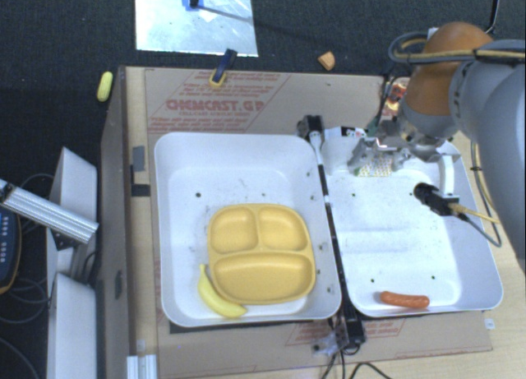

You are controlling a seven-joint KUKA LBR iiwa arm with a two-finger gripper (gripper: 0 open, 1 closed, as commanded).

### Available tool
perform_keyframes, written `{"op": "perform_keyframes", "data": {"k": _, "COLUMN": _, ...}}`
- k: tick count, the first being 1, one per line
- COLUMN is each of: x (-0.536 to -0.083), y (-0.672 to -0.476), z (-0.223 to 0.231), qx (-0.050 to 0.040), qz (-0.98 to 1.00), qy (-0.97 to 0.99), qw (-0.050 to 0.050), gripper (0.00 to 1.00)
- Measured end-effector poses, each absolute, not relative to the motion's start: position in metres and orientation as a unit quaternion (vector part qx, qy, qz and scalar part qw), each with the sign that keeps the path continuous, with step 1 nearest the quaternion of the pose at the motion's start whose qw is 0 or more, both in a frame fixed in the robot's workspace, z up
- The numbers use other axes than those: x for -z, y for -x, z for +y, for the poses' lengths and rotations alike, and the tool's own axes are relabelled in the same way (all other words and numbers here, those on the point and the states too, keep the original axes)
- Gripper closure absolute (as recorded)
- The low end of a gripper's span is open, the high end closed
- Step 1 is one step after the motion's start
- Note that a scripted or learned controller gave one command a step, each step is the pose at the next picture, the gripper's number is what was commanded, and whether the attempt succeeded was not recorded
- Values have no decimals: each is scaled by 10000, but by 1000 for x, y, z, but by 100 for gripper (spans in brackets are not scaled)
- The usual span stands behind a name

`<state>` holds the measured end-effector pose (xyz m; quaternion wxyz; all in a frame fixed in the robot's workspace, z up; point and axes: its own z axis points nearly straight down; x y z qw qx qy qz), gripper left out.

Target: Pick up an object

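Right bin: orange sausage at near edge, well apart from end effector.
End effector at the right bin's far left corner; finger state cannot be told. Left bin: yellow divided plate, banana touching it. Cardboard-topped surface; dark carpet floor.

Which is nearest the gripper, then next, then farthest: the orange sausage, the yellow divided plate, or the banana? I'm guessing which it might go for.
Gripper is at the right bin's far edge.
1. Orange sausage, right bin, near edge.
2. Yellow divided plate, left bin.
3. Banana, left bin, by the plate's near-left corner.
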<state>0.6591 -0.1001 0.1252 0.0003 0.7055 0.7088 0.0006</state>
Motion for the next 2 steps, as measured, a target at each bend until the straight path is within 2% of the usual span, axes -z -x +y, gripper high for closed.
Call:
{"op": "perform_keyframes", "data": {"k": 1, "x": -84, "y": -666, "z": -118, "qx": 45, "qz": 7063, "qy": -7078, "qw": -34, "gripper": 0}}
{"op": "perform_keyframes", "data": {"k": 2, "x": -95, "y": -665, "z": -119, "qx": 72, "qz": 7063, "qy": -7079, "qw": -74, "gripper": 100}}
